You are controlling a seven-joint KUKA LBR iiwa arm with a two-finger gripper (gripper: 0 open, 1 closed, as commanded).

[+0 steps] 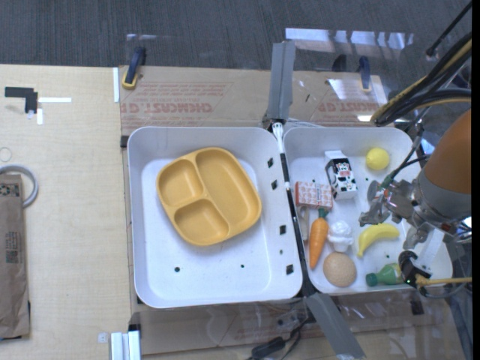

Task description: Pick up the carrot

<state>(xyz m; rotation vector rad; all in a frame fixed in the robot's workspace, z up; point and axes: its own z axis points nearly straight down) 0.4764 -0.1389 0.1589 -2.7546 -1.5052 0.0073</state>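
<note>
Gripper (386,208) of mine hangs over the right bin (397,135), beside the banana (376,237) and well right of the carrot (319,238), which lies by the bin's left wall; my grip I cannot tell.

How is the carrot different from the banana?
The carrot is orange with a green top, and the banana is all yellow. The carrot is straight and tapers to a point, while the banana is curved. The carrot lies against the right bin's left wall, pointing down the view; the banana lies further right, close to the hand. Both are toy foods in the same bin.
</note>
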